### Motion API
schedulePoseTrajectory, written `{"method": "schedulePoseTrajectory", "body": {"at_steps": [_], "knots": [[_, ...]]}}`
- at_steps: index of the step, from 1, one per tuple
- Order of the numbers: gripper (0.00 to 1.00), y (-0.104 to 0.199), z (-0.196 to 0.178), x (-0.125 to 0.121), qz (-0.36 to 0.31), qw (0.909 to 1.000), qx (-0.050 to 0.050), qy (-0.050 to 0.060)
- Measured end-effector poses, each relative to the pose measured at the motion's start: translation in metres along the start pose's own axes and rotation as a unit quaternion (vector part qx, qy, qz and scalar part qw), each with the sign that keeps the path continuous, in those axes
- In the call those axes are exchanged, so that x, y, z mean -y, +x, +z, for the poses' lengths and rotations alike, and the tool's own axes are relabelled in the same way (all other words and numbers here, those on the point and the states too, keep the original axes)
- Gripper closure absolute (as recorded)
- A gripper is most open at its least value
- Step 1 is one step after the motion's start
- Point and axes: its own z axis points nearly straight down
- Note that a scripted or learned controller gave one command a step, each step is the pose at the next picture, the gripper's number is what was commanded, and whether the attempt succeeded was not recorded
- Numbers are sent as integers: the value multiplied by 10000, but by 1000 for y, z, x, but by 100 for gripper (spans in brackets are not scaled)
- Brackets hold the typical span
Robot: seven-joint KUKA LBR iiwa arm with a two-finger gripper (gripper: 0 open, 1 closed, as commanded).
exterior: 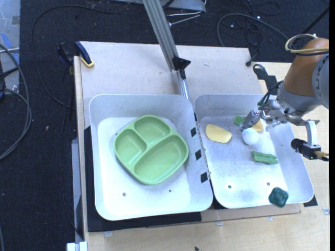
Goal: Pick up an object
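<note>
The hand [257,120] hung low over the back of the right bin [235,192], reaching in from the right. Whether it was released or clenched I cannot tell; the view there was cluttered. The white ball [250,136] lay just beside it, toward the bin's front, apparently the nearest thing to take. The yellow piece [218,134] sat further left, its long axis running left to right. The green tray [151,148] filled the left bin [104,192].

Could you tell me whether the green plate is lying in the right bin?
No, the green plate lies in the left bin, beside the right bin.
</note>
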Motion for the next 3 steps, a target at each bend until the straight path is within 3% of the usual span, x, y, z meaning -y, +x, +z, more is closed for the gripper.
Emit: {"method": "schedulePoseTrajectory", "body": {"at_steps": [1, 2, 3], "knots": [[100, 0, -13, -3, -14, 10000, 11, -48], [100, 8, -73, -10, -7, 10000, 4, -25], [100, 8, -109, -11, -3, 10000, 3, -16]]}}
